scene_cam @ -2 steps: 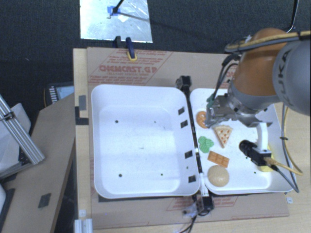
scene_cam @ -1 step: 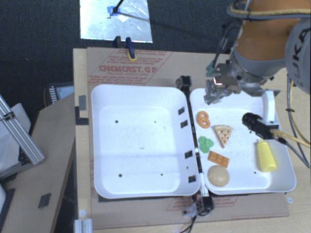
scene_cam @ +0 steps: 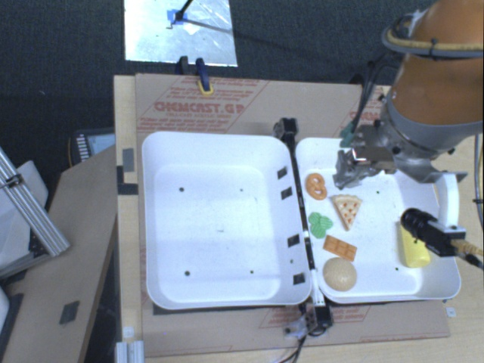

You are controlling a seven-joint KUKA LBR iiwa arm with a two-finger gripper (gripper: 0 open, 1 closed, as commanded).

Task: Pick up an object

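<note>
The gripper point(scene_cam: 349, 174) hangs over the right bin's point(scene_cam: 378, 290) far-left part, just beside the pretzel point(scene_cam: 316, 186); its state cannot be told. Along that bin's left edge lie a pizza slice point(scene_cam: 347, 210), green piece point(scene_cam: 320, 224), waffle point(scene_cam: 339, 246) and bun point(scene_cam: 339, 274).

A robotics lab: two shallow white plastic bins point(scene_cam: 219, 146) sit on a printed brown cardboard sheet point(scene_cam: 227, 100), beside a silver aluminium framing bar point(scene_cam: 26, 210), under a grey-and-orange industrial arm point(scene_cam: 442, 66).
</note>
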